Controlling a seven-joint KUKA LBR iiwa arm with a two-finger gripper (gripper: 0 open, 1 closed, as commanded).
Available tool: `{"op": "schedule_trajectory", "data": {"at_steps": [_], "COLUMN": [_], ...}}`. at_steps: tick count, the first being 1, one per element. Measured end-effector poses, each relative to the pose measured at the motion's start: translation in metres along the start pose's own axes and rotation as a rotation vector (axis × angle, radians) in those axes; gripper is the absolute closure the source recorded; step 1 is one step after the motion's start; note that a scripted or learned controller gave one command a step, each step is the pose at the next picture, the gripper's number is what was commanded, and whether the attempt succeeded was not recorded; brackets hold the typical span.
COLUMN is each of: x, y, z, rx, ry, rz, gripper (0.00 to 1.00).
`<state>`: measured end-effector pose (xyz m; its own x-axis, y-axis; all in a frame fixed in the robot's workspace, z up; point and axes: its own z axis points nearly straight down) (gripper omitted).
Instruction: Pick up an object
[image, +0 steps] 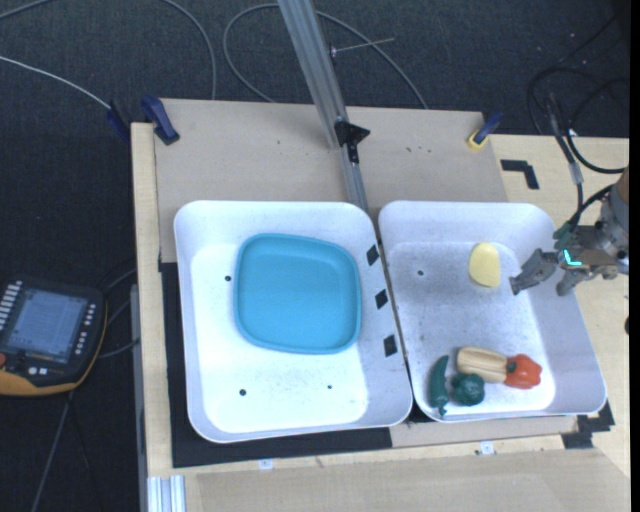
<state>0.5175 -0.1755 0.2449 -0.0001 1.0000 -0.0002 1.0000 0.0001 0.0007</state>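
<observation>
In the right bin lie a pale yellow lemon-shaped piece, a tan wooden stick with a red pepper at its end, and a dark green vegetable at the front edge. My gripper hangs over the right bin's right side, just right of the yellow piece and apart from it. Its two dark fingers are spread, with nothing between them.
The left bin holds a blue square plate. A metal pole slants down to the bins' back edge. Blue and yellow clamps sit at the bench's far corners. A teach pendant lies on the floor at left.
</observation>
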Motion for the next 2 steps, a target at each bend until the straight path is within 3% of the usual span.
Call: {"op": "schedule_trajectory", "data": {"at_steps": [1, 2], "x": [0.000, -0.002], "y": [0.000, -0.003], "z": [0.000, 0.042], "rx": [0.000, 0.004], "ry": [0.000, 0.001], "rz": [0.000, 0.000], "gripper": [0.00, 0.00]}}
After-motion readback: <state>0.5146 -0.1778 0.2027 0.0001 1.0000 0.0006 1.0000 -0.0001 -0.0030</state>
